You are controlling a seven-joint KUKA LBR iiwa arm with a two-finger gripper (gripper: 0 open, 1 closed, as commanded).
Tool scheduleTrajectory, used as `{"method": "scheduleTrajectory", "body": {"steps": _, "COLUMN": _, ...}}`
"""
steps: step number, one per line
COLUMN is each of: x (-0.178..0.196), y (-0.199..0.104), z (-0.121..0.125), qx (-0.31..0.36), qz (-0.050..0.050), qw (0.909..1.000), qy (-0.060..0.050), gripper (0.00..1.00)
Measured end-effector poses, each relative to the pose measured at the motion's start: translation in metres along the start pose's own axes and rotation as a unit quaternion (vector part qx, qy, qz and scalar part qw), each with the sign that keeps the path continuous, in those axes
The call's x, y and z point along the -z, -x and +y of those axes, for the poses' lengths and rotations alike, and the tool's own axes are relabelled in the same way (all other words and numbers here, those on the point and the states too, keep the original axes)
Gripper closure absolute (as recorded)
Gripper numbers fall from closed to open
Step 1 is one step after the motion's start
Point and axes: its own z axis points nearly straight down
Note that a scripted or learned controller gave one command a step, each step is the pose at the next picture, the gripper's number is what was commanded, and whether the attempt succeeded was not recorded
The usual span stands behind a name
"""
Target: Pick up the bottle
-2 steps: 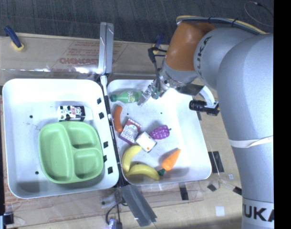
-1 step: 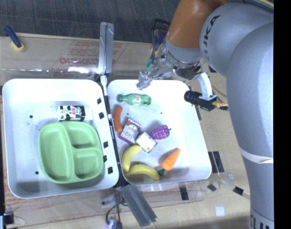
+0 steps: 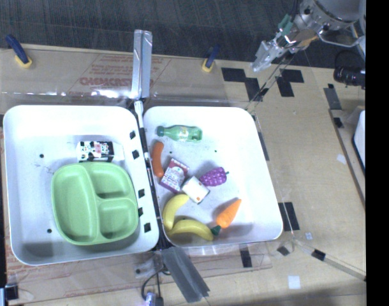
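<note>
**benchrat:** Working from the front edge back: the right bin (image 3: pixel 261 171) has the toy food bunched toward the middle and near end. Two bananas (image 3: pixel 182 220) sit at the near wall, a carrot (image 3: pixel 227 213) just beside them, then a small white carton (image 3: pixel 195 189) touching a maroon packet (image 3: pixel 173 175), with purple grapes (image 3: pixel 213 176) next to those. My guess is it's scattered like that on purpose so the picker has to sort out clutter.

**kuka_kid:** And the bottle?

**benchrat:** The green bottle (image 3: pixel 179 132) is lying on its side at the far end of the right bin, apart from the pile, with an orange sausage-looking thing (image 3: pixel 157 158) just nearer along the divider. Being off on its own should make it an easy reach.

**kuka_kid:** Left bin?

**benchrat:** The left bin (image 3: pixel 22 171) holds a green divided plate (image 3: pixel 94 203) and a black-and-white carton (image 3: pixel 95 150) behind it. Its print is too small to read.

**kuka_kid:** Any writing at all?

**benchrat:** Red lettering on the counter (image 3: pixel 309 164) behind the bins, upside down and too faint to make out.

**kuka_kid:** Arm?

**benchrat:** The gripper (image 3: pixel 270 53) is up past the far right corner, well apart from the bottle. I honestly can't tell whether the fingers are spread or pressed together.
</note>
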Motion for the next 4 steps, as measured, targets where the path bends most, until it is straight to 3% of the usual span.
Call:
{"method": "scheduleTrajectory", "body": {"steps": 1, "x": -0.065, "y": -0.045, "z": 0.016, "qx": -0.028, "qz": 0.001, "qw": 0.9996, "qy": -0.002, "gripper": 1.00}}
{"method": "scheduleTrajectory", "body": {"steps": 2, "x": -0.064, "y": -0.035, "z": 0.013, "qx": -0.066, "qz": 0.000, "qw": 0.9978, "qy": -0.001, "gripper": 1.00}}
{"method": "scheduleTrajectory", "body": {"steps": 3, "x": -0.197, "y": -0.023, "z": -0.017, "qx": -0.102, "qz": 0.001, "qw": 0.9948, "qy": -0.002, "gripper": 1.00}}
{"method": "scheduleTrajectory", "body": {"steps": 4, "x": -0.197, "y": -0.023, "z": -0.017, "qx": -0.102, "qz": 0.001, "qw": 0.9948, "qy": -0.002, "gripper": 0.00}}
